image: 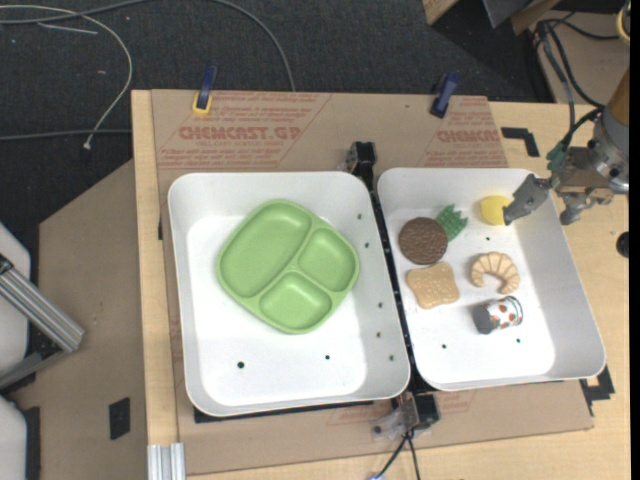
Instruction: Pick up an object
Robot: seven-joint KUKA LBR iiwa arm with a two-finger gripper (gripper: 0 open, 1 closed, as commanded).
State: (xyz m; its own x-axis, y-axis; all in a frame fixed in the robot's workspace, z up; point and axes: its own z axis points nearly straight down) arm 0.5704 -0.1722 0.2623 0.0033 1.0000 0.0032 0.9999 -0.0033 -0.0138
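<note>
You have 2 white bins side by side on the tabletop. The left bin holds a green divided plate with 3 compartments, lying flat near its middle. The right bin holds 6 small things: a yellow lemon-like piece at the far side, a green leafy piece just left of it, a brown round patty touching that green piece, a tan toast slice just nearer than the patty, a croissant to the right of the toast, and a small red, white and grey can nearest you.

The gripper reaches in from the right, over the far right edge of the right bin. One of its fingers sits just beside the yellow piece, on its right. You cannot tell from this view how far the fingers are spread, and nothing is seen between them.
</note>
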